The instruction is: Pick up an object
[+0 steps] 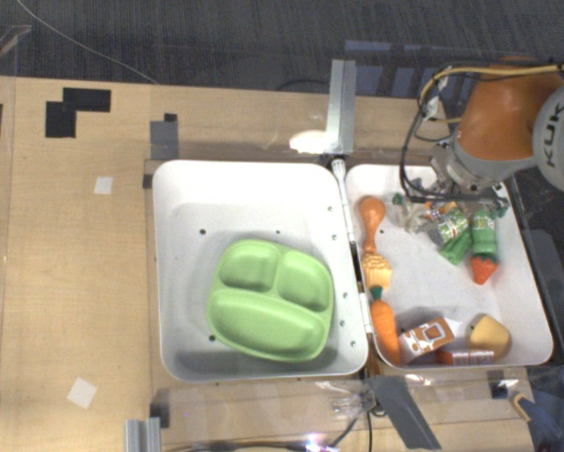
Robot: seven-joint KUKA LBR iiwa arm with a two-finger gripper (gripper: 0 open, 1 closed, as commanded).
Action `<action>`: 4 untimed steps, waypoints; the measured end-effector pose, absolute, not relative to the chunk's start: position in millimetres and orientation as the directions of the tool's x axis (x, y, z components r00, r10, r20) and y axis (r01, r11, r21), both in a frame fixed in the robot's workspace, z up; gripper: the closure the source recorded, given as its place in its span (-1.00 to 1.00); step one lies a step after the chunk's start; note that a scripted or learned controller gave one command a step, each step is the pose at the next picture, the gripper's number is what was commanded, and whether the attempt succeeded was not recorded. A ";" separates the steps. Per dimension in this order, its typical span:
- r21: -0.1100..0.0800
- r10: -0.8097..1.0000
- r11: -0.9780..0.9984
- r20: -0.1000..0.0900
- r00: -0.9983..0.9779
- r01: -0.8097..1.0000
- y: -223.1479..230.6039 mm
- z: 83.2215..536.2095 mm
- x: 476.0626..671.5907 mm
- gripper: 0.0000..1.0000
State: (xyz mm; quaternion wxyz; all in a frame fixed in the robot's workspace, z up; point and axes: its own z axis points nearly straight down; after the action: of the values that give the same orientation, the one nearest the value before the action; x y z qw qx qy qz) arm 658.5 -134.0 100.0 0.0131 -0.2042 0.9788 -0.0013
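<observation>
The arm reaches in from the right, its orange band [496, 121] above the far side of the right bin [536, 299]. My gripper [448, 213] hangs low over a cluster of small toys at the bin's back: a green and silver piece [454, 234] directly beneath it, and a red piece with a green top [484, 255] just to its right. Whether the gripper touches either toy is unclear. An orange drumstick-shaped toy [371, 215] lies to the gripper's left.
Along the right bin's left wall lie a pale cone-like toy [378, 271] and a carrot [385, 325]. A small carton [425, 337], a red piece [466, 356] and a yellow wedge [489, 332] sit at the front. The left bin [183, 252] holds a green divided plate [272, 299].
</observation>
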 end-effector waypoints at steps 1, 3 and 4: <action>-0.007 -0.345 0.938 -0.017 -0.938 -0.345 -133.0 214.6 673.4 1.00; 0.000 -0.880 0.475 -0.005 -0.475 -0.880 -204.6 125.9 641.9 1.00; -0.001 -0.880 0.475 -0.004 -0.475 -0.880 -205.0 127.4 642.2 -1.00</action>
State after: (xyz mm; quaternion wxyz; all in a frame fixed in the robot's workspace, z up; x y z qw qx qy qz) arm 642.2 -205.0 127.4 0.0020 -0.5122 0.8588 0.0006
